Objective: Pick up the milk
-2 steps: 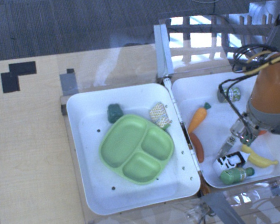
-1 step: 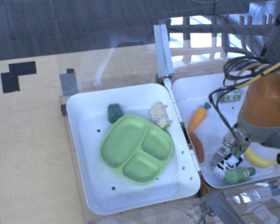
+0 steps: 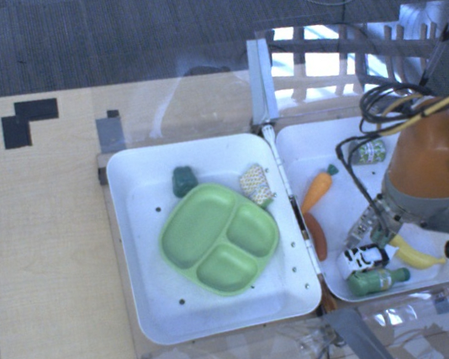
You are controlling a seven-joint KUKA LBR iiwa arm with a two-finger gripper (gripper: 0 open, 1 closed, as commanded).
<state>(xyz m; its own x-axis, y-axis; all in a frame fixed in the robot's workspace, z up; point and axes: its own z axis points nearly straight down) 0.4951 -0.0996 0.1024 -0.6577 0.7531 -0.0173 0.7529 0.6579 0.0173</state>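
Two white bins sit side by side on the desk; the right bin (image 3: 321, 145) carries the task's thing. We locate the milk (image 3: 366, 258), a small white carton with black markings, near that bin's front edge, just behind a green bottle (image 3: 379, 280) and beside a banana (image 3: 418, 255). The tool (image 3: 372, 229) hangs directly above the milk, near or touching its top. We cannot tell how the tool is set, as the wrist hides it. We judge the step as approach or descent for the grasp. Next move: straddle the carton, avoiding bottle and banana, then close and lift.
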